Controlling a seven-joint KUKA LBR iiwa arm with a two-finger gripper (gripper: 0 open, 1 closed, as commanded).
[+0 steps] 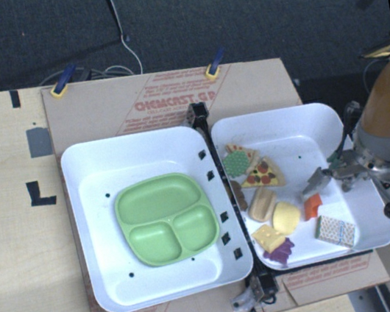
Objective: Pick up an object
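Gripper (318, 182) low in right bin (278, 120), poised beside orange piece (313, 206) for pick; finger state indeterminable. Nothing visibly gripped.

a pale green plate (166, 218) in a white bin (83, 180), beside a red-dotted yellow pizza slice (262, 174) and purple grapes (280, 251).

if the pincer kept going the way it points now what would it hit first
The pincer points left and down into the right bin. The orange piece lies closest below its tip, with the yellow piece farther left. Height is unclear from this view.
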